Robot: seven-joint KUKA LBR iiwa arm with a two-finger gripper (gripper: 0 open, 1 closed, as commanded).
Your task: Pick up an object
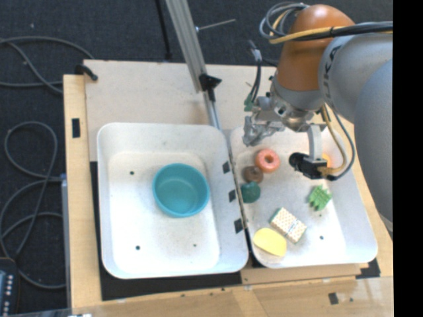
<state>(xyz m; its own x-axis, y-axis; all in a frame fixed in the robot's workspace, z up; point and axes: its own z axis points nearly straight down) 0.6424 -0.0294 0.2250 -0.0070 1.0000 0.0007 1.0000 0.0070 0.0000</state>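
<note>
Pink, the ring [267, 160] is best approached from twelve o'clock by the gripper [254, 136], whose grasp state cannot be told, with the brown piece [252, 174] avoided.

You see two matt white plastic bins [119, 243] on a pale wooden bench [142, 88]. The teal bowl [180, 189] looks like smooth plastic with a soft sheen. The arm's orange band [309, 41] is glossy, and the slanted rail [188, 38] is ribbed bare metal.
</note>
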